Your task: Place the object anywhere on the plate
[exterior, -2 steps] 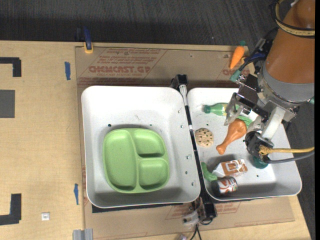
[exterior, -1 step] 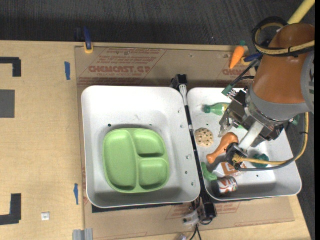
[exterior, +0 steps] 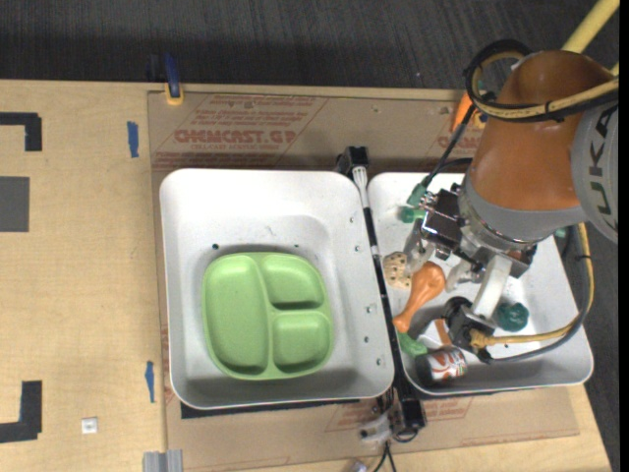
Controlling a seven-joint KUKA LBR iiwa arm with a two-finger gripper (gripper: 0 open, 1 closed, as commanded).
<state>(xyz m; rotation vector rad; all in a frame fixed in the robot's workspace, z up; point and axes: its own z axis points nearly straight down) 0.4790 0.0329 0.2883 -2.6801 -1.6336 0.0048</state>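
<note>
A light green plate with three compartments lies in the left white bin. My gripper hangs low over the right bin, under the orange-banded wrist, which hides most of it. Right below it lies an orange drumstick-shaped toy, slanting down to the left. I cannot tell whether the gripper touches the toy. A pale speckled round piece sits just left of the toy.
More small things lie in the right bin: a red and white can at the front, a green piece, a teal piece and a green-white item at the back. A ridge divides the bins.
</note>
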